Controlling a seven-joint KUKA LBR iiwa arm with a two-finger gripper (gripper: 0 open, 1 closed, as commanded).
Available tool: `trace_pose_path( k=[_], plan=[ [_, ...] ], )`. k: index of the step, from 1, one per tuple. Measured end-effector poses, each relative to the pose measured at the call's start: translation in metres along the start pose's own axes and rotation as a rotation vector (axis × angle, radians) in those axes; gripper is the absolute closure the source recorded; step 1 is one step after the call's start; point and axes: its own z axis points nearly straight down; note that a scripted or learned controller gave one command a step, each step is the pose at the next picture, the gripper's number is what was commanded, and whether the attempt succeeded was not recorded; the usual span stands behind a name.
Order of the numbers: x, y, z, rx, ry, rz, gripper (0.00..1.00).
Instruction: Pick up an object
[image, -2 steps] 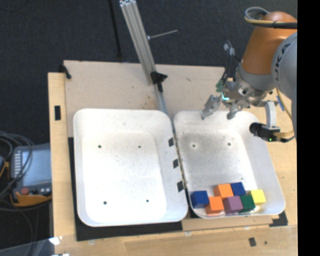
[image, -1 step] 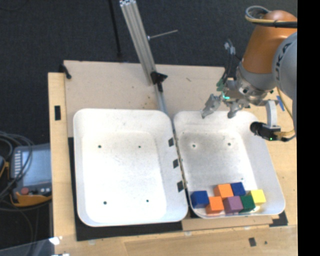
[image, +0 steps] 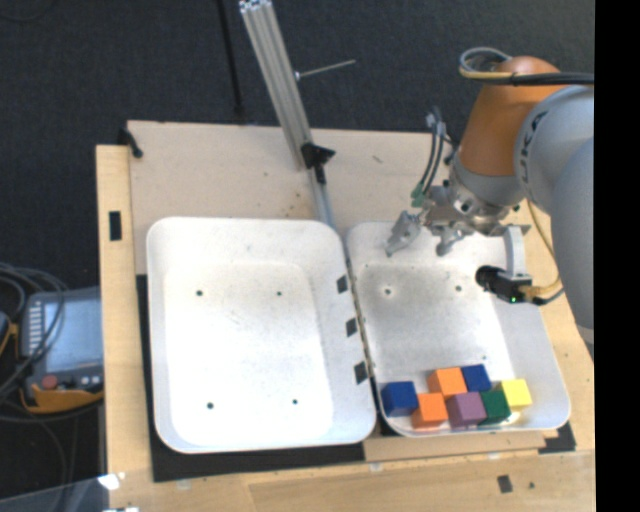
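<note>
In the camera view, the gripper (image: 421, 236) hangs over the far edge of the right bin (image: 420, 300), at the end of the grey arm (image: 560, 150) that comes in from the right. Its two fingers stand apart, one at the left and one at the right, with nothing between them, so it is open and carries nothing.

The things to pick from sit well apart from it, bunched in the near right corner of that same bin: a blue block (image: 399, 396), two orange blocks (image: 448, 380), a purple block (image: 466, 408), a second blue block (image: 476, 376), a green block (image: 495, 403) and a yellow block (image: 516, 392). They touch one another and press toward the bin's wall, which will likely leave little room for a finger on either side of any one block.

The left bin (image: 250, 330) lies just beside the right one. I judge the grasp not yet begun: the gripper must first travel toward the near corner.
</note>
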Motion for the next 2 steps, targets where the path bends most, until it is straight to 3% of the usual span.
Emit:
trace_pose_path(
  k=[1, 2],
  plan=[
    [0.003, 0.004, 0.061, 0.000, -0.001, -0.003, 0.00],
    [0.001, 0.004, 0.087, -0.003, -0.001, 0.000, 0.00]
  ],
)
